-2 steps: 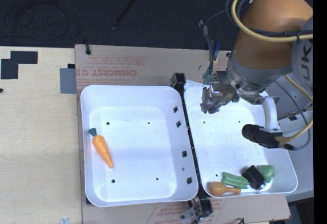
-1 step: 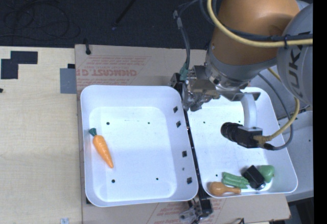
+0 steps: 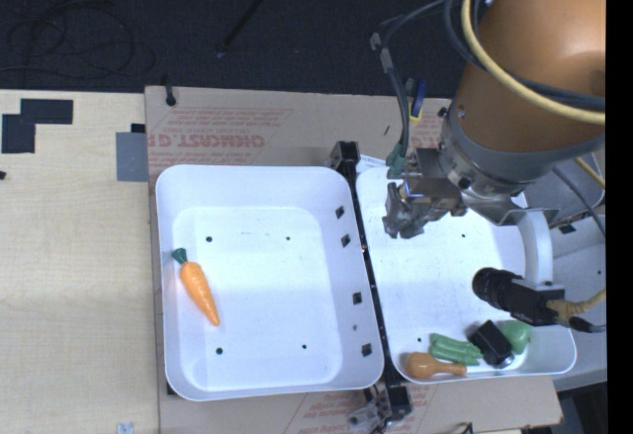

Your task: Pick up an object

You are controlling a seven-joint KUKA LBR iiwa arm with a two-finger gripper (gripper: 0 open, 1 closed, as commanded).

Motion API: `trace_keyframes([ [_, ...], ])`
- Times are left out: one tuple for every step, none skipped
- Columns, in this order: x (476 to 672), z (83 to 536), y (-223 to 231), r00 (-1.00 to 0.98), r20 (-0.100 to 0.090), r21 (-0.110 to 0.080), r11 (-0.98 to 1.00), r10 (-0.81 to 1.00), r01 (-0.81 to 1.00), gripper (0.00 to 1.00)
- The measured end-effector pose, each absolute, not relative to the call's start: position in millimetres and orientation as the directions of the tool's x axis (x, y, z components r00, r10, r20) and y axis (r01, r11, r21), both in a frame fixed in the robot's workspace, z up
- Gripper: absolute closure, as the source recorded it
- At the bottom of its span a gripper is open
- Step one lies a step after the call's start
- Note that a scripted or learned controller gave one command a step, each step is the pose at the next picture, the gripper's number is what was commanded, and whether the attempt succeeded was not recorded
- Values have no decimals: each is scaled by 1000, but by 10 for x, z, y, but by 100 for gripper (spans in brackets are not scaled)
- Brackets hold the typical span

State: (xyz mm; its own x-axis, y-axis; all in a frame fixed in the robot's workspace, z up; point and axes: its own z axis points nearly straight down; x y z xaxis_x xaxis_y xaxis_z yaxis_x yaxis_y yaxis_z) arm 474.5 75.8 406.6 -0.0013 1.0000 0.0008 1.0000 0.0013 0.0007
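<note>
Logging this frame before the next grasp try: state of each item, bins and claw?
carrot: lying flat in the left bin, near its left wall, untouched.
left bin: holds the carrot.
right bin: toys bunched in its near corner.
green toy: lying in that corner.
orange toy: lying by the near rim, beside the green toy.
claw: above the right bin's far-left part, nothing seen in it.

Open floor around carrot
</note>
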Motion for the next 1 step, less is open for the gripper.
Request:
trace_keyframes([
  [4748, 3989, 1837, -11, 1, -4, 11, 1000, 1000, 100],
])
